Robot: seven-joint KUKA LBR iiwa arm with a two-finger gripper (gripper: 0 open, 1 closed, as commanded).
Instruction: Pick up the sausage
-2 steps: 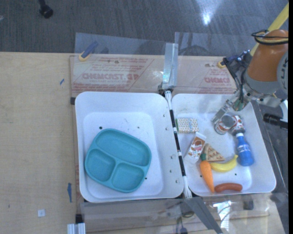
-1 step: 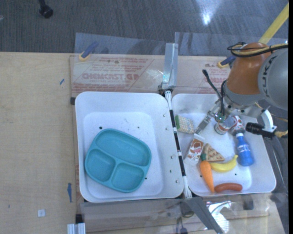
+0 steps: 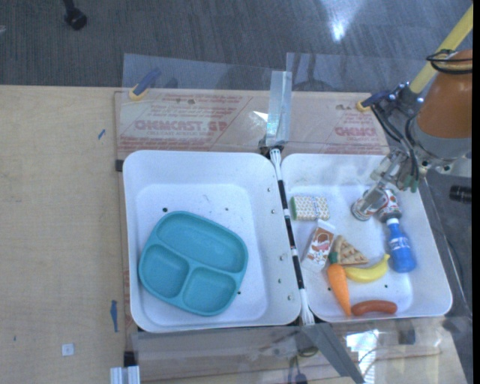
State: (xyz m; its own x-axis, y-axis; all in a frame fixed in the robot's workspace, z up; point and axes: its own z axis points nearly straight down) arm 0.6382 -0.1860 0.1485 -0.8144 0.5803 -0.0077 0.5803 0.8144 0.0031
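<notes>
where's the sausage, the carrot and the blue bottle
sausage (image 3: pixel 373 307), camera view, middle of its red length
carrot (image 3: pixel 339 287), camera view, middle of its orange body
blue bottle (image 3: pixel 400 246), camera view, middle of its body

A pale wooden bench under bright overhead light

We see a light wood bench top (image 3: pixel 52 225) carrying two shallow white bins (image 3: pixel 142 180) side by side, backed by a clear plastic sheet (image 3: pixel 202 124) with faded red lettering. Beyond it lies a dark grey floor (image 3: pixel 225 26) with a bright glare patch (image 3: pixel 339 28) and a black caster wheel (image 3: pixel 75 16). Small blue tape marks (image 3: pixel 114 315) dot the wood.
</notes>
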